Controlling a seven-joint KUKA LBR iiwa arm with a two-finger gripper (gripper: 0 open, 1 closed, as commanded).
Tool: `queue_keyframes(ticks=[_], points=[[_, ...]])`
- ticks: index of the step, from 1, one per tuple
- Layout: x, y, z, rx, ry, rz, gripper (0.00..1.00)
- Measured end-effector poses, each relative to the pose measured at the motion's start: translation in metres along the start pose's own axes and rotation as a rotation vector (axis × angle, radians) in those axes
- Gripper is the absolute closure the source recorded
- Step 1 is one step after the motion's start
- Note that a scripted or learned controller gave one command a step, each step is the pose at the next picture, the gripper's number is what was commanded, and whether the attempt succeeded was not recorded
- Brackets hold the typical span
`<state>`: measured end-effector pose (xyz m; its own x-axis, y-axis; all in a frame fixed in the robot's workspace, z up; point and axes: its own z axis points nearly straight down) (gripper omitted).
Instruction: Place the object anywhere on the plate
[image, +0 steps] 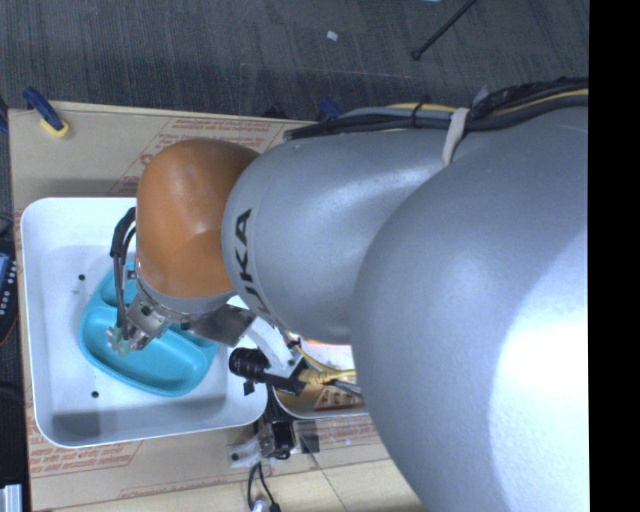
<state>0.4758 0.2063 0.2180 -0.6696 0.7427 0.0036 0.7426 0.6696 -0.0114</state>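
Note:
A light blue plate (160, 362) lies in the left white bin (45, 300), partly covered by the arm. My gripper (128, 338) hangs over the plate's left part, at or just above its surface. Any object it may hold is too small and blurred to make out. The grey arm with its orange band (185, 215) reaches in from the right and hides most of the bench.
Under the arm, at the edge of the right bin, a brown and gold object (320, 392) peeks out. A blue and yellow clamp (47, 112) sits at the bench's far left corner. Cables and a black fitting (262, 368) hang beside the wrist.

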Motion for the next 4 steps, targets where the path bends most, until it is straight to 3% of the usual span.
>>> queue_keyframes(ticks=[1,2,3,4], points=[[-0.043,0.007,0.098,0.003,0.000,-0.044,1.00],[-0.014,-0.013,0.061,-0.002,0.001,0.029,1.00],[-0.019,0.030,-0.034,-0.013,-0.004,0.127,1.00],[-0.038,0.046,0.080,0.003,0.000,0.158,1.00]])
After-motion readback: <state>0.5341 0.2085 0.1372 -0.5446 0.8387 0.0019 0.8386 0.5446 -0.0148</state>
